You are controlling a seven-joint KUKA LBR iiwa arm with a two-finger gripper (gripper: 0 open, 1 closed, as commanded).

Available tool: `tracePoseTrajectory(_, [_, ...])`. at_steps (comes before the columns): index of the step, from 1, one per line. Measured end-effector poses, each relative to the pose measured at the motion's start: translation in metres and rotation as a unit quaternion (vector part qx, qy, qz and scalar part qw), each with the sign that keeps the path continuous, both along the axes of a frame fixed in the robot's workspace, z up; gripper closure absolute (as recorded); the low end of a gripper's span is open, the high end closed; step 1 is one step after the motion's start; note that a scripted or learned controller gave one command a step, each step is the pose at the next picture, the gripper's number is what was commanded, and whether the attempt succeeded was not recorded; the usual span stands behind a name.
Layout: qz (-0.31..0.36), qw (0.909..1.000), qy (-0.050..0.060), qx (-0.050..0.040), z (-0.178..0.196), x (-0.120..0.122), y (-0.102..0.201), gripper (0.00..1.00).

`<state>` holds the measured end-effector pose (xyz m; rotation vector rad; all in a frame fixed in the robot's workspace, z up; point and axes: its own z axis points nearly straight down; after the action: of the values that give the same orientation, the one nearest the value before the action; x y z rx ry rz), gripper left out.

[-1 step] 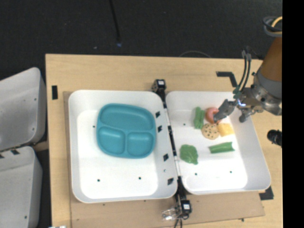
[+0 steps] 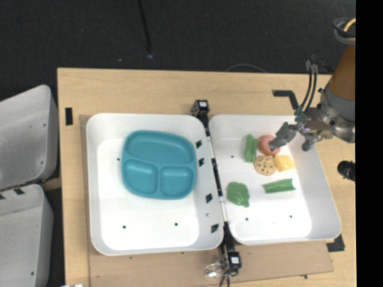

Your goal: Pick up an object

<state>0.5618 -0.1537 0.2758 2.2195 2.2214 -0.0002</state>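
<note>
Pincer [image 2: 280, 140]: low over pink toy [image 2: 265, 143], probably to take it; whether open or gripping, cannot tell
Right bin [image 2: 323, 217]: 5 crowded toys; neighbours may hinder

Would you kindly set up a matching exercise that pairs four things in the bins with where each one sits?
Things:
1. Blue tray
2. Cookie
3. Green leafy piece
4. Pink piece

Places:
A. Near the left wall of the right bin, towards the front
B. In the left bin
C. Right beside the hand
D. Between the pink piece and the green stick

Pairs: 1-B, 2-D, 3-A, 4-C
</note>
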Motion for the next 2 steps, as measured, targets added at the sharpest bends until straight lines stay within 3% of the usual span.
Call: tracePoseTrajectory(2, [-0.002, 1.0, 0.002, 0.0001, -0.096, 0.003, -0.003, 0.0])
